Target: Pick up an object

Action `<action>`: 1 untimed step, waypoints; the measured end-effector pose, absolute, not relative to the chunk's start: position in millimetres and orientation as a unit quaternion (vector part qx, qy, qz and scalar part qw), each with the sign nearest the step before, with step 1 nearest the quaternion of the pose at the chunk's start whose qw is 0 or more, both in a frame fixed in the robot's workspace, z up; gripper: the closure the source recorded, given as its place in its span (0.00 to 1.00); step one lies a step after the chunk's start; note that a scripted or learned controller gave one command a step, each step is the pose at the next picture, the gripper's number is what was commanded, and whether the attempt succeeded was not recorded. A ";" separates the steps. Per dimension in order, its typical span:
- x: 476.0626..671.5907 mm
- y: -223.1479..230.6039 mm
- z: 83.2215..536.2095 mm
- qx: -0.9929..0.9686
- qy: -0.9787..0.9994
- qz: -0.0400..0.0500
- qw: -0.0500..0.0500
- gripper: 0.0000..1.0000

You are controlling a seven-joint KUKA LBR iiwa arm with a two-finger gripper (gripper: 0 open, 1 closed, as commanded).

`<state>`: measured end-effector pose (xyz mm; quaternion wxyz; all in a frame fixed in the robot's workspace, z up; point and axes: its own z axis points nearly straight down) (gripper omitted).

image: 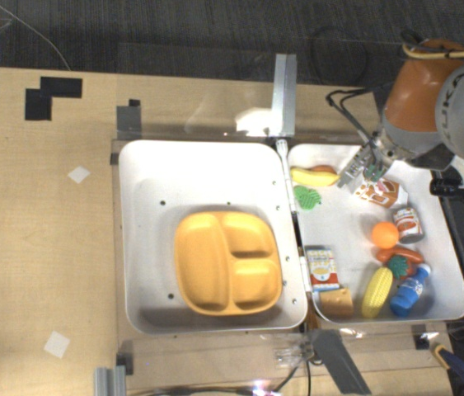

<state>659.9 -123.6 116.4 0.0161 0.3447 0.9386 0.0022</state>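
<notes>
Camera view looks down on the bench with the two white bins side by side, so here's the rundown. The left bin [141,221] has just a yellow divided plate [227,261] sitting a bit toward its lower middle, three compartments, nothing in them that I can see. The right bin [454,299] is where all the clutter is: a banana [312,176] up near the top left corner with a small green spiky thing [306,196] just below it, a small box with a red and white label [321,269] against the left wall, a brown block [336,302] right below that at the bottom edge, then a corn cob [377,292], a blue bottle [410,290], an orange ball [385,235], a little can [408,223] and a reddish packet [380,191] along the right side. The arm comes in from the right, grey with its orange band, and the gripper [357,172] is angled down over the upper part of the right bin, just right of the banana and just beside the reddish packet. Honestly can't tell whether it's spread or pinched, too blurry, and I don't see anything clearly caught in it.
</notes>
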 end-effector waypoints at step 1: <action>662.8 -122.5 130.0 0.341 0.940 0.003 0.021 1.00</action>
